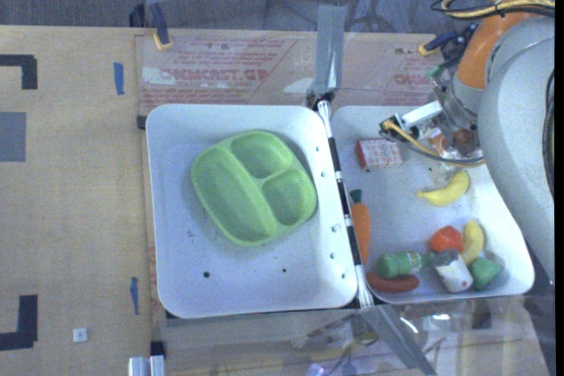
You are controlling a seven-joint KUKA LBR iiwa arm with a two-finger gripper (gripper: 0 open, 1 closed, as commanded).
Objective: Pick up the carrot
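The carrot [360, 227] is orange with a green top. It lies lengthwise along the left wall of the right bin [515, 229], close to the divider between the bins. My gripper [441, 136] hangs over the upper right part of that bin, above the banana [447, 189], with cables looped around the wrist. It is well away from the carrot, up and to the right of it, and nothing can be made out in its grasp.
A small red box [379, 154] lies at the bin's top left. Along the front lie a green bottle [401, 263], a red sausage-like piece [393, 283], a red pepper [446, 238], a yellow fruit [474, 239] and a white bottle [454, 272]. The left bin [176, 260] holds a green divided plate [254, 187].
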